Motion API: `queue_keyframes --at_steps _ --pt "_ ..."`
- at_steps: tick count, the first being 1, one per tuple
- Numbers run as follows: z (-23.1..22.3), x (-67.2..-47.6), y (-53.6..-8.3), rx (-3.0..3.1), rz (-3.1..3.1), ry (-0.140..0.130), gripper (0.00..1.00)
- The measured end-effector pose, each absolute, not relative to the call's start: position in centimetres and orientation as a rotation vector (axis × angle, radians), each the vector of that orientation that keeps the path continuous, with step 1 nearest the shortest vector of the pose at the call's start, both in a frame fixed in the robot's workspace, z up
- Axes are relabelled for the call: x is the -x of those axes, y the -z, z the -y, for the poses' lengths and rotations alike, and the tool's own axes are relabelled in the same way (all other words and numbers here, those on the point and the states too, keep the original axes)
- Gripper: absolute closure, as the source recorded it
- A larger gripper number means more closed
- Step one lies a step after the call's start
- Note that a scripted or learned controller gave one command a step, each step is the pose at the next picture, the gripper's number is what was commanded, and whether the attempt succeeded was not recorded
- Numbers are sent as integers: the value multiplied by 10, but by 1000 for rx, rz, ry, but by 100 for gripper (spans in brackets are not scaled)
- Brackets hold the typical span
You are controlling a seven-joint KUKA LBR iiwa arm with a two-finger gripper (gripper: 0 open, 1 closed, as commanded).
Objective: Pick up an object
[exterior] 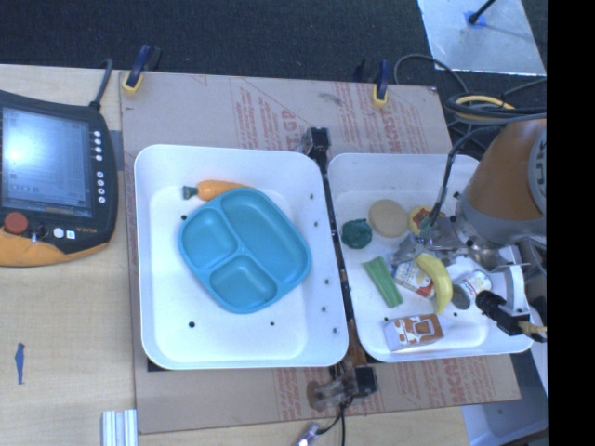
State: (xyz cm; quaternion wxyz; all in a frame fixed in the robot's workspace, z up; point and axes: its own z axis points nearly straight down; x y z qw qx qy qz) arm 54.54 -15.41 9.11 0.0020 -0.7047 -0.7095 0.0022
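Note:
The right bin (367,170) holds a dark green ball (356,233), a tan round disc (388,217), a green stick (382,281), a yellow banana (436,280), a small printed packet (413,278) and an orange and white carton (415,331). My gripper (416,247) reaches down from the grey and orange arm (505,186) at the right, just above the banana and the packet. Nothing shows between its fingers. The left bin (158,333) carries a blue divided plate (244,249) with an orange carrot (216,190) at its upper edge.
A teach pendant (51,177) lies left of the bins on the wooden bench. Clamps (138,68) hold the cardboard sheet at the back. Cables (479,105) lie behind the right bin. A black and white part of the arm (502,305) hangs over the right bin's near corner.

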Motion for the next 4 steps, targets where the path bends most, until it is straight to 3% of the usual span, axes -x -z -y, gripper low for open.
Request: queue_keyframes --at_steps 1,2,3,4 --pt "155 -546 -102 2206 2232 -11 100" --pt "155 -546 -102 2206 2232 -11 0" --pt "155 -621 -127 2218 2223 -1 0" --pt "172 -547 -209 2216 2223 -3 0"
